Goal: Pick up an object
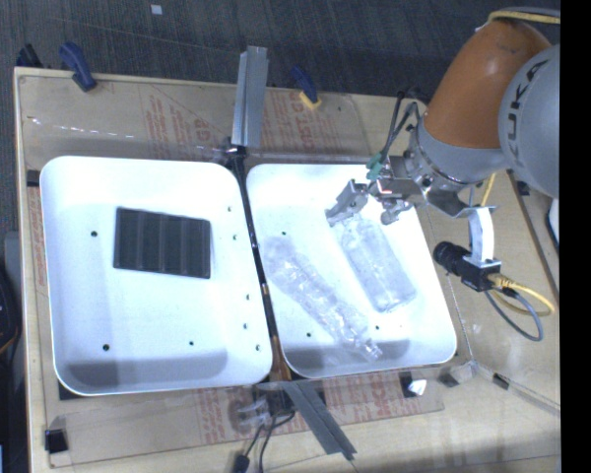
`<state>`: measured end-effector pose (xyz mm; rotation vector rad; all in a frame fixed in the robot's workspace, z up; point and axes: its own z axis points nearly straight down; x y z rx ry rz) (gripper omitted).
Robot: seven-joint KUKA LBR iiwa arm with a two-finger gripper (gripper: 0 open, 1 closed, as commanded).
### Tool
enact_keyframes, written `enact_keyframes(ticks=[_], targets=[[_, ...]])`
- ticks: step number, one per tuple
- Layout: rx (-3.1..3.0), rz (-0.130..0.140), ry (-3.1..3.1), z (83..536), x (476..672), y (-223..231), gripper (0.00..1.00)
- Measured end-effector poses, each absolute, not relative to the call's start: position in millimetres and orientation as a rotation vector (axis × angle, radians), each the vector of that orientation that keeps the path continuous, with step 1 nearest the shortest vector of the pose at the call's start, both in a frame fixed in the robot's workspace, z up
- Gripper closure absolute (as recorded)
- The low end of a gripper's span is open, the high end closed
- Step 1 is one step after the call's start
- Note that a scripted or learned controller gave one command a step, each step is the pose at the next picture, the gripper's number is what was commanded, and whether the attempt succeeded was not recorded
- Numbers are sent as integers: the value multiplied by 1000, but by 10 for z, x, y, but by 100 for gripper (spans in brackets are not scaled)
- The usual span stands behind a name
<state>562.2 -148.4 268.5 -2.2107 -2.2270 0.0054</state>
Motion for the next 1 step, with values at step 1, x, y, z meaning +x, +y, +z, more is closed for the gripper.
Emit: enact_keyframes(ticks=[1], targets=[[-2362,4,-2069,2376,6189,-1964,0]])
